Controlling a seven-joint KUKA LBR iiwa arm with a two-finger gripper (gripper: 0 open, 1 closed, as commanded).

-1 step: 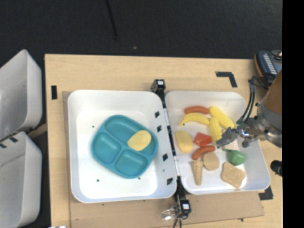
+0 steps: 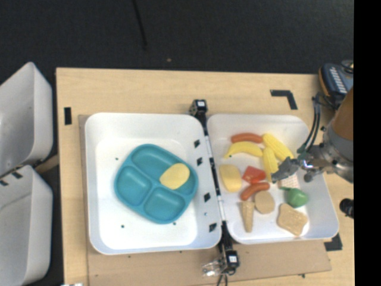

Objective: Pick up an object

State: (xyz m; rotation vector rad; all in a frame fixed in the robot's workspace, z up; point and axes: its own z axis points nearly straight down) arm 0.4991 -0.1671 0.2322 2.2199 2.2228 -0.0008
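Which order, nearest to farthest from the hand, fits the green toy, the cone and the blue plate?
From the hand:
1. Green toy, just below it in the right bin.
2. Cone, at that bin's lower left.
3. Blue plate, across in the left bin.

gripper (image 2: 290, 173) hovers low over toy food in the right bin (image 2: 309, 231); blue plate (image 2: 140, 186) left.

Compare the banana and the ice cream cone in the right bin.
The banana is yellow and curved; the ice cream cone is tan, straight and tapered. The banana lies crosswise near the bin's far side; the cone lies near the front, tip toward the front rim. Both lie flat, untouched by the gripper.
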